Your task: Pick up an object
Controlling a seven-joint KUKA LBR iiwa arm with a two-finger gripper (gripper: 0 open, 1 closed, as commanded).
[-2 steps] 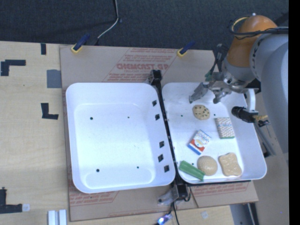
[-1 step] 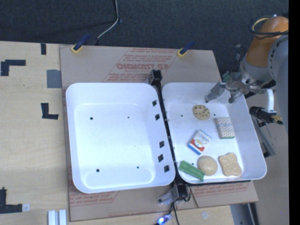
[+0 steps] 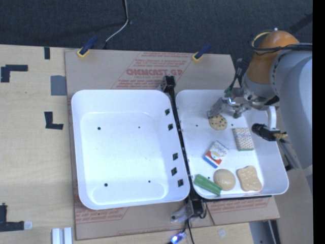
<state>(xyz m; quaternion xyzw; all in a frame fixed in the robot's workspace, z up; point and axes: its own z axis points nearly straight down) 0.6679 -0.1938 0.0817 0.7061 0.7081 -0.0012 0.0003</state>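
Pale wooden worktop (image 3: 30, 151) carries a brown cardboard sheet printed with red lettering (image 3: 147, 71), and on that sheet sit two shallow white plastic bins side by side. Toward the worktop's left edge lies the left white bin (image 3: 122, 146), its floor showing a few small dark dots. Touching it along a row of black clips, the right white bin (image 3: 195, 111) holds all the loose things. From the worktop's right edge the grey arm with an orange band (image 3: 284, 80) reaches over that bin's far right corner.

Its metal claw (image 3: 219, 111) hangs low over the far part of the right bin, just above a round tan cookie with dark chips (image 3: 218, 122); whether the claw is released or clenched, I cannot tell.

Along the bin's near edge lie a tan slice of bread (image 3: 249, 178), a round beige bun (image 3: 224, 179) and a green rectangular block (image 3: 207, 184). Near the right wall rests a speckled grey-green sponge-like block (image 3: 243, 139). Mid-bin sits a small white carton with red and blue print (image 3: 217, 153).
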